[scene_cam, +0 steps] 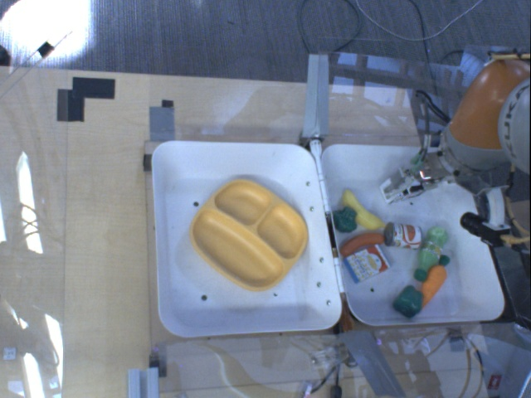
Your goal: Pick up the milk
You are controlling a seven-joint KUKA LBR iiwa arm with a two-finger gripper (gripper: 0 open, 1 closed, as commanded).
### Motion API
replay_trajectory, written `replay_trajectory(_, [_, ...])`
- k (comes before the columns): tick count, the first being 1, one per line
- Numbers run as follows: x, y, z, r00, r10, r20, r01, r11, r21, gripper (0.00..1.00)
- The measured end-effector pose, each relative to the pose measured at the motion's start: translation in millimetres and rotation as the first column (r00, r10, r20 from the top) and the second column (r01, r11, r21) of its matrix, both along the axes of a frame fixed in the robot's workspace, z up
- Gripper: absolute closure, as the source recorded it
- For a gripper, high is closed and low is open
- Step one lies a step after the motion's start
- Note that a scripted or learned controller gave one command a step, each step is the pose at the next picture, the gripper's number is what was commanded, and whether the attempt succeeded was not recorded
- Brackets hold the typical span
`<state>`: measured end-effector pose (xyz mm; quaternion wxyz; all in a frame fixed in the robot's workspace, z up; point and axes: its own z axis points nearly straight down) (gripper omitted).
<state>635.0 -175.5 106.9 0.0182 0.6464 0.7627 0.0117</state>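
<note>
The milk (366,263) is a small white carton with a blue and red label, lying flat in the right bin (473,305), near its left wall. It touches a red sausage-shaped toy (362,242) just behind it. My gripper (401,187) hangs over the back part of the right bin, well behind and to the right of the carton, with nothing seen in it. The grey arm with its orange band (489,110) comes in from the right.
Around the milk lie a yellow banana (360,208), a dark green toy (344,219), a small can (404,235), a light green item (431,252), a carrot (432,283) and a teal block (407,302). A yellow divided plate (250,232) sits in the left bin (174,297).
</note>
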Motion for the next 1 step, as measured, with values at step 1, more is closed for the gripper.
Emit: replay_trajectory(1, [-51.4, -24.7, -18.3, 0.994, 0.108, -0.033, -0.108, 0.994, 0.002, 0.00])
